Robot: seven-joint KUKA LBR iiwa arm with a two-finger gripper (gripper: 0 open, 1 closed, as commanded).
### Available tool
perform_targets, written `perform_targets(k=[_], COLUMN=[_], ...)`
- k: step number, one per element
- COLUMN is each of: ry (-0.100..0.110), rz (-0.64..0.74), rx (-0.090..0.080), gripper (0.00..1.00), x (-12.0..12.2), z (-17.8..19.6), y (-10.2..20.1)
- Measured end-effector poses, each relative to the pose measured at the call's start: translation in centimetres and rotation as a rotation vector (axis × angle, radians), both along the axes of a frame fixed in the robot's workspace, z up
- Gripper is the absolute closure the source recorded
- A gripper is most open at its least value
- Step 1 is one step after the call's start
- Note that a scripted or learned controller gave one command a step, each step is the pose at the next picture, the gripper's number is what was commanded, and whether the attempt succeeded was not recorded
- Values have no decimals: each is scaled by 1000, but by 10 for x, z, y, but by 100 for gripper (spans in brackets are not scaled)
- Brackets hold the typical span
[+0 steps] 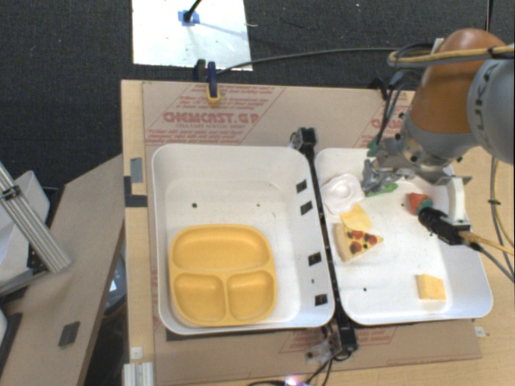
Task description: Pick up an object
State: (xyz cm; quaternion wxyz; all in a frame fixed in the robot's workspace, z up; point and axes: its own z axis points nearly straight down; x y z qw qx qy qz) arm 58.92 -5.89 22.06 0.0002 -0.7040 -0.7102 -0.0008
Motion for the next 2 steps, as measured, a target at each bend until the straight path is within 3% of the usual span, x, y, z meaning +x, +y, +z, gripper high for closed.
perform_targets(k=[1,2], ry=[-1,2], rz=[1,0], rx=[1,1], gripper=[100,100], x=[-8,-33], z=[1,-7], y=[56,103])
